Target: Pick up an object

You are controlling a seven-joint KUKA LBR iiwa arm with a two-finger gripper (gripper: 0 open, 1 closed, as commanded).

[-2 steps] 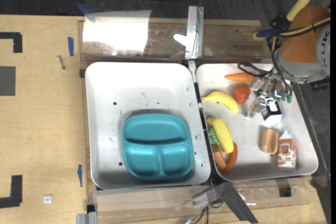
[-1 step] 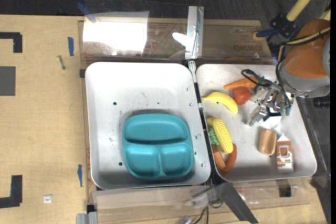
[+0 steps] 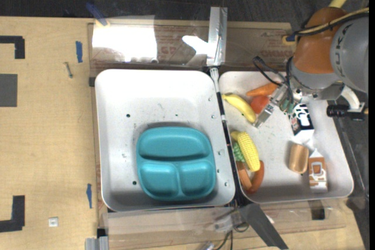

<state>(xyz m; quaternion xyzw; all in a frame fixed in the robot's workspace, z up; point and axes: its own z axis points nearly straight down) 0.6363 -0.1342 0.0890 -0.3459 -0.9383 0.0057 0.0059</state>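
Teal plastic fills the near half of the left bin point(image 3: 111, 91): a three-compartment tray point(image 3: 174, 162). Nearest in the right bin point(image 3: 343, 184) lie an orange-red piece point(image 3: 253, 178), a corn cob point(image 3: 247, 149), a tan cup point(image 3: 297, 157) and a small carton point(image 3: 317, 173). Farther back sit a banana point(image 3: 240, 106), a tomato point(image 3: 260, 104) and a carrot point(image 3: 262, 91) (all crowded together). The gripper point(image 3: 266, 111) hangs just beside the tomato; whether it is parted or closed I cannot tell. Likely risk: a finger lands on the banana and nudges both away.
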